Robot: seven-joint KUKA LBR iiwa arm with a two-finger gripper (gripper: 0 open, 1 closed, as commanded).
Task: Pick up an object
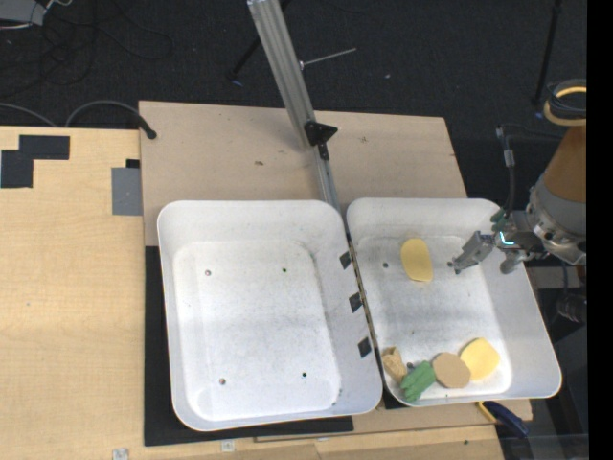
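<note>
Nearest us, along the front wall of the right-hand shallow white bin, we see a huddle of things: a small tan crumbly lump, a green leafy plastic piece touching it, a round tan disc just beside the green piece, and a yellow rounded block touching the disc on its right. Further back in the same bin lies a pale yellow oval piece, alone on the bin floor. The tool hangs over the right rim of this bin, level with the oval piece and near it on its right, apart from it; its two grey fingers stand spread, with nothing between them. The front huddle lies well apart from the tool. The left-hand shallow white bin adjoins the right one along a shared edge. Both bins rest on the wooden desk, and a slanted aluminium rail rises beyond them.
</note>
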